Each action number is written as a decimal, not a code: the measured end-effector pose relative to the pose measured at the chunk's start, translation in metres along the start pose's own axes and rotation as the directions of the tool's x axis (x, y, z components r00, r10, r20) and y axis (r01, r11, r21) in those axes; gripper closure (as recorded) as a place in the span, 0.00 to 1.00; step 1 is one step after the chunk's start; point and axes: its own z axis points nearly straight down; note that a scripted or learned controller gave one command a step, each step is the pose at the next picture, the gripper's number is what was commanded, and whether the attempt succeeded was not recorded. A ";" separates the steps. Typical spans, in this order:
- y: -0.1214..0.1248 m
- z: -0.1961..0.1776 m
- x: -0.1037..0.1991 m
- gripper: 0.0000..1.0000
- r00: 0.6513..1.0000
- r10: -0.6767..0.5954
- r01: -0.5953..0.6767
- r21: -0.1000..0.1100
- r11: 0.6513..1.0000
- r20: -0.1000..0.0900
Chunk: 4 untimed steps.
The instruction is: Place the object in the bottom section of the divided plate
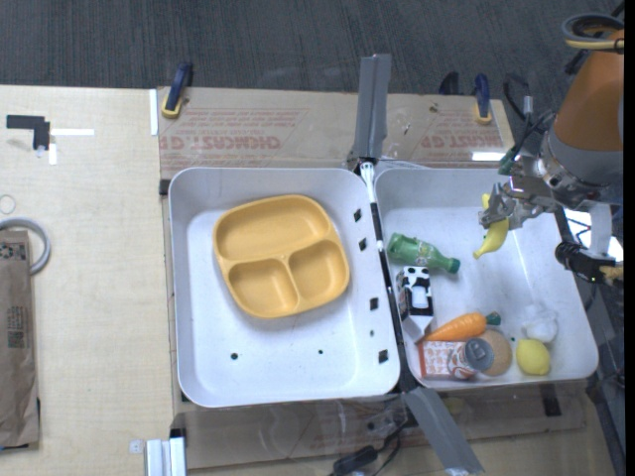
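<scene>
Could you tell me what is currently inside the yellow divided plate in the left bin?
Nothing visible: all three sections of the divided plate look bare. The banana hangs at the gripper above the right bin.

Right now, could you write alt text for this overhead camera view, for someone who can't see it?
A robot gripper holds a banana above the right bin, over a green bottle, carrot and lemon. A yellow divided plate sits in the left bin.

The arm (pixel 593 97) is cut off by the right edge, and the gripper (pixel 506 206) is too small and cluttered to read clearly. A brown paper bag (pixel 15 335) runs off the left edge. In the right bin (pixel 466 178), the carrot (pixel 458 326) overlaps a printed packet (pixel 442 360) whose label is illegible.
</scene>
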 end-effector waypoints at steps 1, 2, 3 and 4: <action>-0.004 0.006 0.062 1.00 0.999 -0.034 0.034 0.002 0.999 0.000; -0.003 0.000 0.061 1.00 0.999 -0.035 0.035 0.005 0.999 0.001; 0.044 0.105 0.006 1.00 0.998 -0.060 0.060 -0.002 0.998 0.000; 0.015 0.080 -0.016 1.00 0.992 -0.126 0.126 0.001 0.992 0.000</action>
